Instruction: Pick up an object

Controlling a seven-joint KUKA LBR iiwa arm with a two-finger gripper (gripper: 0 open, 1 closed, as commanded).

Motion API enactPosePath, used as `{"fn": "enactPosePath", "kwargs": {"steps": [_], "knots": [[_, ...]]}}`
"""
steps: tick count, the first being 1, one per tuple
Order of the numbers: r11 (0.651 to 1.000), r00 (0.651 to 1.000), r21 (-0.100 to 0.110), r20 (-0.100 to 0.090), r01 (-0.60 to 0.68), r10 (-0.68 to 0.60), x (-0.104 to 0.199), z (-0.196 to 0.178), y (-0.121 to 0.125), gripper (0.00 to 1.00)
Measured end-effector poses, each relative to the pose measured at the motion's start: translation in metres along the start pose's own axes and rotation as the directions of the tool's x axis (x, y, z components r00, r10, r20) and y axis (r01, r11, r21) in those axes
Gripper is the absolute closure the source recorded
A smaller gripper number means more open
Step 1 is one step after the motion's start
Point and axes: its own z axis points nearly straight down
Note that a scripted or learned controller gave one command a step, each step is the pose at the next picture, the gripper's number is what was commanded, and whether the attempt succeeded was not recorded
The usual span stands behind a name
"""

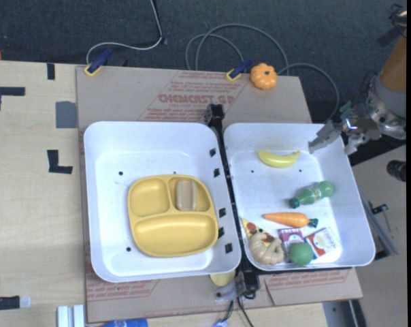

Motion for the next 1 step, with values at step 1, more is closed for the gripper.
{"fn": "enactPosePath", "kwargs": {"steps": [1], "knots": [[1.000,1.000,0.009,-0.003,0.002,-0.002,0.0253,0.1330,0.0271,0.00]]}}
